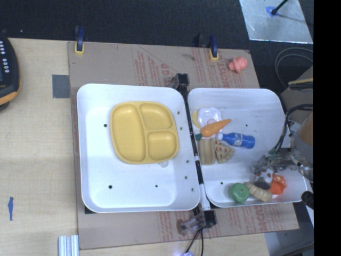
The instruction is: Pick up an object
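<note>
The arm enters at the right edge, low over the right-hand shallow white bin [266,97]. Its gripper [268,167] sits at that bin's lower right corner, dark and cluttered in outline; whether the fingers are released or clenched cannot be told.

The wooden surface [37,143] carries a brown cardboard sheet [154,68] printed with red lettering too small to read. On it rest the two bins, touching along their inner edges.

The left-hand shallow white bin [90,180] holds a yellow three-compartment plastic tray [144,131], lying flat.

Right bin contents, none between the fingers: a blue bottle [238,140] with a white cap, lying on its side, label unreadable; an orange carrot-shaped toy [216,126] just above it; a tan wedge-shaped item [213,152] below; a green round object [239,192], a beige elongated piece [261,193] and an orange block [277,185] just below the gripper.

A pink lump [238,64] lies on the cardboard beyond the right bin.
</note>
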`<control>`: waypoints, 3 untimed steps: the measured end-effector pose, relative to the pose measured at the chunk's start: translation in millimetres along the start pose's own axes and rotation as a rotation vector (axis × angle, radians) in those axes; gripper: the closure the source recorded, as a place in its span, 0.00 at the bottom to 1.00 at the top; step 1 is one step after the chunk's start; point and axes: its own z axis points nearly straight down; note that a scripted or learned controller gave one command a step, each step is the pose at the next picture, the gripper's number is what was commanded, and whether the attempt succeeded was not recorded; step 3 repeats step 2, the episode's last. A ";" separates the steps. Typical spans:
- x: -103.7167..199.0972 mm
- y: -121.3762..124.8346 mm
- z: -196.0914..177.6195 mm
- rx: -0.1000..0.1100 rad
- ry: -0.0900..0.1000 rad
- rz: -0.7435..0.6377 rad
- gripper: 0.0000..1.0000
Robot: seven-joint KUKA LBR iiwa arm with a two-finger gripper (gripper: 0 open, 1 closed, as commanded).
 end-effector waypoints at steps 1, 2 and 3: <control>80.6 0.6 -47.9 -0.002 -0.001 -0.006 1.00; 149.0 42.6 -91.5 -0.006 -0.001 -0.007 1.00; 149.0 42.6 -91.5 -0.006 -0.001 -0.007 1.00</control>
